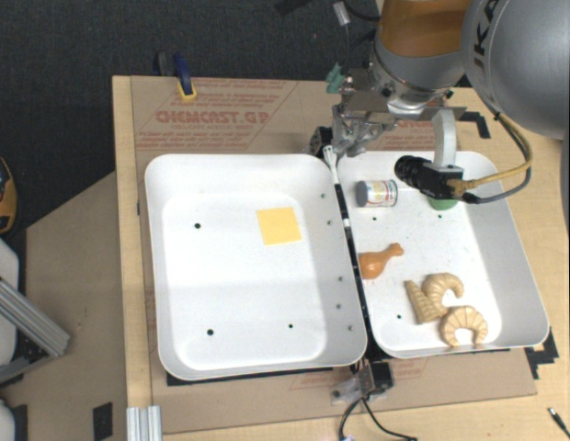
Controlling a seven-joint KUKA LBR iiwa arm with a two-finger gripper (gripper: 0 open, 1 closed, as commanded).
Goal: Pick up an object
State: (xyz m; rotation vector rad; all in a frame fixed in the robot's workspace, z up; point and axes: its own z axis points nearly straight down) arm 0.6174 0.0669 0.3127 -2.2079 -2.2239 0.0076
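Observation:
My gripper (351,138) hangs over the back left corner of the right bin (510,274), close to the wall between the two bins. Nothing shows in its grasp. Just in front of it and to the right, a small silver can (378,192) lies on its side. Nearer the front of that bin are an orange drumstick (381,260), a tan wedge (419,302) and two croissants (444,288) (465,325). A flat yellow square (279,226) lies alone in the left bin (175,274).
A black cylinder (425,176) on a white bracket hangs from the arm over the right bin's back, with a green object (442,203) partly hidden beneath it. A cable (506,177) loops to the right. Both bins rest on a cardboard sheet (221,108).

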